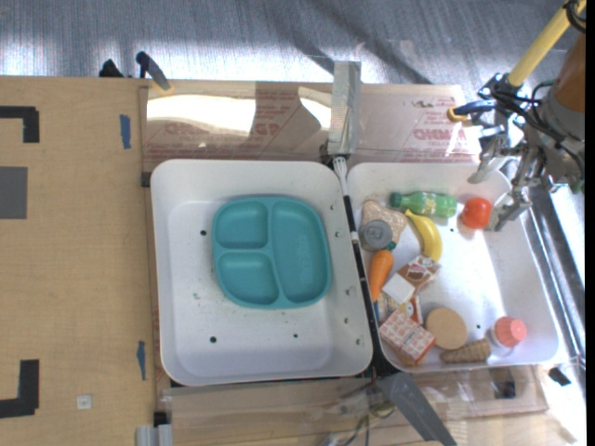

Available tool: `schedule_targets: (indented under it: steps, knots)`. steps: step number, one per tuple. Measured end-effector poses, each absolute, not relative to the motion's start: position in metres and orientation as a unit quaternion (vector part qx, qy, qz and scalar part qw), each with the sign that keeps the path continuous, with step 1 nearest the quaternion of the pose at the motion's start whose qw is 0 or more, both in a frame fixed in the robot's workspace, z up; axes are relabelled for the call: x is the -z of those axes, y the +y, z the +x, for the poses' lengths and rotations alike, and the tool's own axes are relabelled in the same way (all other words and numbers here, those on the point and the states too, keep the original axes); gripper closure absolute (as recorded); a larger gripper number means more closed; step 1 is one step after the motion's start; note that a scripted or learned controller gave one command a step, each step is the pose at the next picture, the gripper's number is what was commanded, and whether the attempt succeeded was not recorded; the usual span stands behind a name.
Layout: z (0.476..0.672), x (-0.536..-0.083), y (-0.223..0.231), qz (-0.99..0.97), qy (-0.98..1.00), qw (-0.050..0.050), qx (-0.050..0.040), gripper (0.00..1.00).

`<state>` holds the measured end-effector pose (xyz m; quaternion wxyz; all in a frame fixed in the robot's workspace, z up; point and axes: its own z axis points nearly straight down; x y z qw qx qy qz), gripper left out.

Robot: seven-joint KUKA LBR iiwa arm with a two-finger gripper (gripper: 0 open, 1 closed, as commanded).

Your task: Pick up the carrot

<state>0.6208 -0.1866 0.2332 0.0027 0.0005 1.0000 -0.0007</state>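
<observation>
Carrot (380,272) is lying in the right bin (530,277) by its left wall, long axis near vertical, tapered tip pointing toward the bottom edge, smooth orange plastic. Hand (507,189) is hovering over the bin's upper right, metal fingers spread, gripping nothing.

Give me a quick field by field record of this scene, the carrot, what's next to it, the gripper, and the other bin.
carrot: right bin, by its left wall
neighbours: grey can above, banana to the right, small carton beside its lower end
gripper: over the bin's upper right, near the tomato, apart from the carrot
left bin: teal divided plate
</observation>
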Motion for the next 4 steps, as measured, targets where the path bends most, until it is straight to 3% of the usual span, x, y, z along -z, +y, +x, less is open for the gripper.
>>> schedule_targets:
  steps: [1,2,3,4]
  knots:
    - [0.594,-0.156,-0.11,0.123,0.992,-0.001,-0.0012,0.0]
    - [0.563,-0.187,-0.048,0.109,0.994,0.002,-0.0014,0.0]
    - [0.538,-0.185,0.004,0.148,0.989,0.0,-0.0011,0.0]
    - [0.528,-0.103,-0.101,0.216,0.976,0.009,0.0,0.0]
